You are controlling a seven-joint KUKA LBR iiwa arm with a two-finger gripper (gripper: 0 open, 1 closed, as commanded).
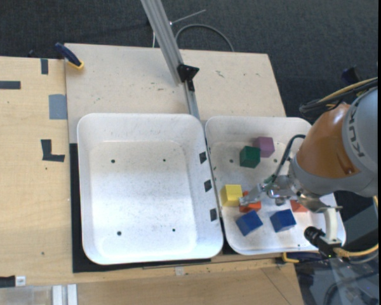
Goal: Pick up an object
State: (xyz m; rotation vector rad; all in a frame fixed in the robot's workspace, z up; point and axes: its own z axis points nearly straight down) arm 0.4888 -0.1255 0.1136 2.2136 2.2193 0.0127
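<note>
1. Low over the right bin, the hand reaches in from the arm's side; whether it is open or closed cannot be told, since the wrist hides much of it.

2. Touching or just under the hand lies a small red-orange block, the likeliest thing to pick up, though nothing shows it gripped.

3. Judged by looks, that block is light, stiff and smooth-faced (probably foam or painted wood), not fragile. Flat opposite sides are the place to take hold, squarely, so it does not twist out.

4. Crowding is the trouble: a yellow cube sits just beside the hand on the side away from the arm, and a blue block lies just nearer the camera, both close to the red-orange piece. A second blue block lies nearer the arm.

5. Farther off, beyond the hand, a green cube and a purple cube stand close together.

6. Both bins are shallow, white and hard, so a block could slide when nudged. The left bin lies well beyond the yellow cube.

7. Pale wood forms the surface beneath, ringed by dark carpet, with a slanting metal rail far beyond the hand.
</note>
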